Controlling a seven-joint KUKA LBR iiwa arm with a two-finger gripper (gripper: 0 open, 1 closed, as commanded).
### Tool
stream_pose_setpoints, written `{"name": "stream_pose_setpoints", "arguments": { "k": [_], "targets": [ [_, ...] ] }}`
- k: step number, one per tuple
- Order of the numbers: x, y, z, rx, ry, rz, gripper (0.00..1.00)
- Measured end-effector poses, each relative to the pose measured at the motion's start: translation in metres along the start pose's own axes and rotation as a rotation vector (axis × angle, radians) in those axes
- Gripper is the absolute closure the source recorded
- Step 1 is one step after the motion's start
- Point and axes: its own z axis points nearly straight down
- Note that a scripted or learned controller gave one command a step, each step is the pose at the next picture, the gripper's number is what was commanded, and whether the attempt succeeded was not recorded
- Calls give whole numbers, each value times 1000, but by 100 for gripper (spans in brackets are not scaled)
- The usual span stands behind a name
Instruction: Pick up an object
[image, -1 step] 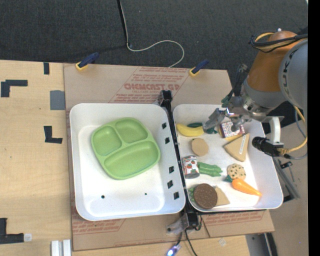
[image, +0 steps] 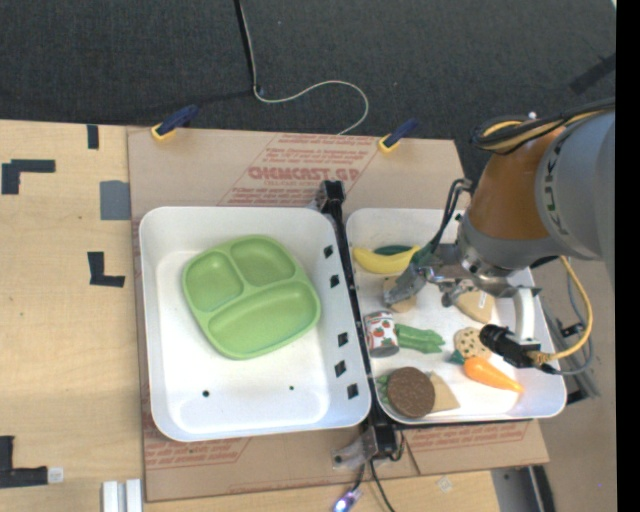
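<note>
My gripper (image: 436, 286) hangs low over the back half of the right bin (image: 545, 405), below the arm's orange band. A yellow banana (image: 381, 260) lies just to its left, with a dark green piece behind it. In front of the gripper lie a small printed can (image: 381, 333), a green vegetable (image: 420, 339), a spotted cracker (image: 467, 343), an orange carrot (image: 491, 374) and a brown round cookie (image: 408, 391) on a tan slice. A tan object (image: 470, 304) sits right under the gripper, partly hidden by it.
The left bin (image: 170, 400) bears a green divided plate (image: 252, 295). A black divider with clips (image: 343, 300) separates the bins. Both bins rest on cardboard. A cable (image: 570, 340) loops off the arm at the right bin's right side.
</note>
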Motion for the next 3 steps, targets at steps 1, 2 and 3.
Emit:
{"name": "stream_pose_setpoints", "arguments": {
  "k": [1, 2, 3],
  "targets": [
    [18, -70, -42, 0, 1, 0, 0],
    [18, -67, -50, -2, 0, -1, 100],
    [100, -78, -90, -6, -1, -4, 100]
  ]
}}
